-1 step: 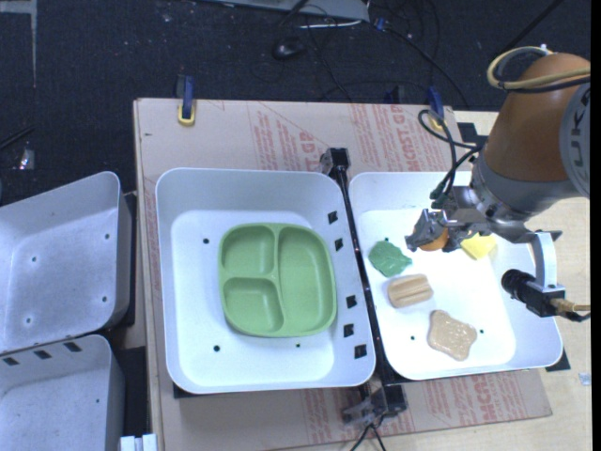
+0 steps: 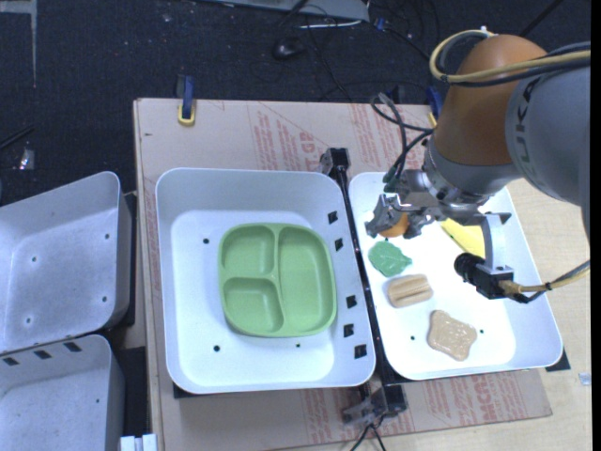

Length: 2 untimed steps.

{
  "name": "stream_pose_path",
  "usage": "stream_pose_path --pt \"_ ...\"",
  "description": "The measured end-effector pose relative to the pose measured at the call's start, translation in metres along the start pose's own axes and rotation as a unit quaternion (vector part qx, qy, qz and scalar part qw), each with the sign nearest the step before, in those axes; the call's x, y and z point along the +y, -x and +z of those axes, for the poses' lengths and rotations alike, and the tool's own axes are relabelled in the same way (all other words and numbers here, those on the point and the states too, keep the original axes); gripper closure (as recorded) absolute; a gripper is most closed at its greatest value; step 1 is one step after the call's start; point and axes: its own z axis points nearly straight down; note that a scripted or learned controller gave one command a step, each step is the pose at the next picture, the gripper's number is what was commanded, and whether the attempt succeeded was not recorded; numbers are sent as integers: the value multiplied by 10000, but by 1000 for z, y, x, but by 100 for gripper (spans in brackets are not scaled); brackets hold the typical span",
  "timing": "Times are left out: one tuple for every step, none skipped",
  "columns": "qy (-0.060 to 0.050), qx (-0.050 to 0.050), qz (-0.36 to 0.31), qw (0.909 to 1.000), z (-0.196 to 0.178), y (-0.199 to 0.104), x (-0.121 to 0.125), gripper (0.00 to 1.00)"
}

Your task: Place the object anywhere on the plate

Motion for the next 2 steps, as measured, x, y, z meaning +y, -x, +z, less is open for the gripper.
stream_pose_path --pt "-10 -1 4 10000 7 -53 5 100" --pt "-6 -2 3 10000 14 -106 16 100"
